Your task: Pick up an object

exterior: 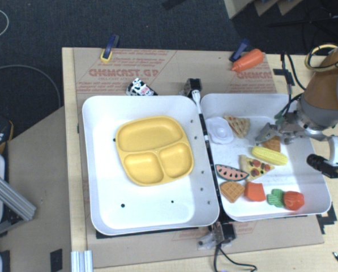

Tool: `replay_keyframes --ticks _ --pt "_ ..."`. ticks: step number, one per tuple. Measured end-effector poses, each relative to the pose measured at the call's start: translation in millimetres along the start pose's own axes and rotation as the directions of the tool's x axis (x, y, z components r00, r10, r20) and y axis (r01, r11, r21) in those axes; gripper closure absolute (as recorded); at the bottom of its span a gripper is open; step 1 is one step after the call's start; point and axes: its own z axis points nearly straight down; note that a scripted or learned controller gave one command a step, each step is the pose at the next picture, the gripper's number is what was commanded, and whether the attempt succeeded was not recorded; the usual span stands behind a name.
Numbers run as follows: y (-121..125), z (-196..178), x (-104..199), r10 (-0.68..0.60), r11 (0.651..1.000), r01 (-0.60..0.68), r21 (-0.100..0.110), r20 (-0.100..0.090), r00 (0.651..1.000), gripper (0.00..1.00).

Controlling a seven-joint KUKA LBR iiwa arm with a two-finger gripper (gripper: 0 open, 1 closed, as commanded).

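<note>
We see the pincer (272,134) low over the right bin (310,205), near its far right edge; whether it is spread or closed on anything we cannot tell. Just beside it lies a ribbed yellow corn cob (269,155). The bin's near half is crowded: a watermelon slice (231,172), waffle (232,191), and red block (255,192). The left bin (101,197) carries a smooth yellow divided plate (154,149), with bare white floor along its near edge.

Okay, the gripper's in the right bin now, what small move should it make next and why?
Probably a short drop straight down. The gripper hovers beside the corn cob and a brown toy, apparently holding nothing. Whether its jaws are open is unclear, so confirm that first.
</note>
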Motion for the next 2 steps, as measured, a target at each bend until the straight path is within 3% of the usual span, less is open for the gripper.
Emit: replay_keyframes --ticks 1,2 --pt "0.1 -12.1 -2.3 0.001 1.0 -0.001 -0.004 0.006 1.0 1.0" --pt "8.4 -64.4 5.6 0.001 1.0 -0.001 -0.01 0.01 1.0 1.0"
